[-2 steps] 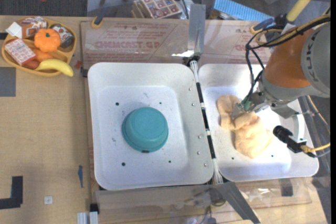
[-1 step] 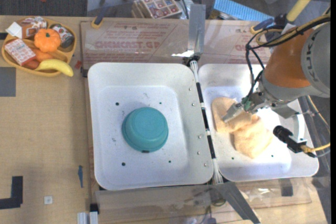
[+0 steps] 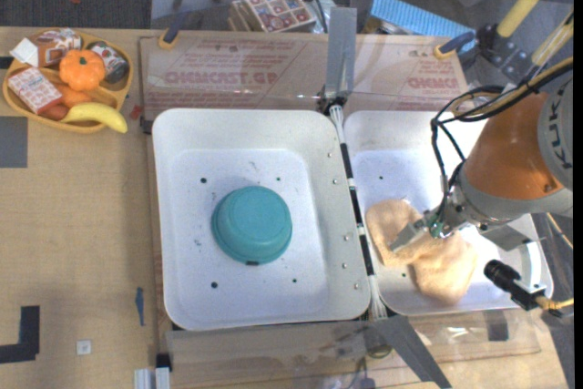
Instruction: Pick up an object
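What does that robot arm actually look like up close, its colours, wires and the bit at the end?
The arm has a grey shell with a broad orange band above the wrist, and part of dark lettering shows on the grey. Thin black cables loop loosely alongside it. It tapers to a small gripper with slim metallic jaws and a bit of green at their base.
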